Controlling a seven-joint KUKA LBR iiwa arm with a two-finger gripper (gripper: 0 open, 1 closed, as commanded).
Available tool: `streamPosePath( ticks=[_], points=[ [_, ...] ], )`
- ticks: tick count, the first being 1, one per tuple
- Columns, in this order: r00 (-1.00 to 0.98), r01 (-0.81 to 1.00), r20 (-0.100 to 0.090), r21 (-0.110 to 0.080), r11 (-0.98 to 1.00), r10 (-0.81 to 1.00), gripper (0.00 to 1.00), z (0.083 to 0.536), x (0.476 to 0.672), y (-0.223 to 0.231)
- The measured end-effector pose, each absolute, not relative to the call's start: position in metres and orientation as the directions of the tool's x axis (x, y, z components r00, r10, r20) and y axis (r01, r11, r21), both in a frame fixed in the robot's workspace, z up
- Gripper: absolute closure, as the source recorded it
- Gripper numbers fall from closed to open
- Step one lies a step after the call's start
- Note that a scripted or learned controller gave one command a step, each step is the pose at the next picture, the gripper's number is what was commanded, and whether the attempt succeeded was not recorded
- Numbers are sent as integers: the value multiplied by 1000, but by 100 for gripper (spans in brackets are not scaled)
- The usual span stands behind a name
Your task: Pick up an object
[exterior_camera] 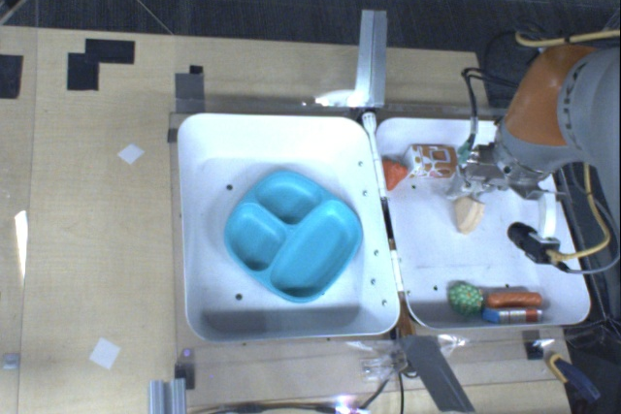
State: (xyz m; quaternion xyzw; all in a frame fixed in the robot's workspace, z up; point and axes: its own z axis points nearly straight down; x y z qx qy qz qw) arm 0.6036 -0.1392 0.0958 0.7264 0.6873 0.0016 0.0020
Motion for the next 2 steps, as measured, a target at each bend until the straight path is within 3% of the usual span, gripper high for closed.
streamPosePath(
  ticks=[1, 2],
  points=[
    [132, 991, 1, 6, -132, 991, 100, 186, 625, -69],
    [166, 986, 1, 3, -166, 986, 100, 185, 563, -27]
  ],
)
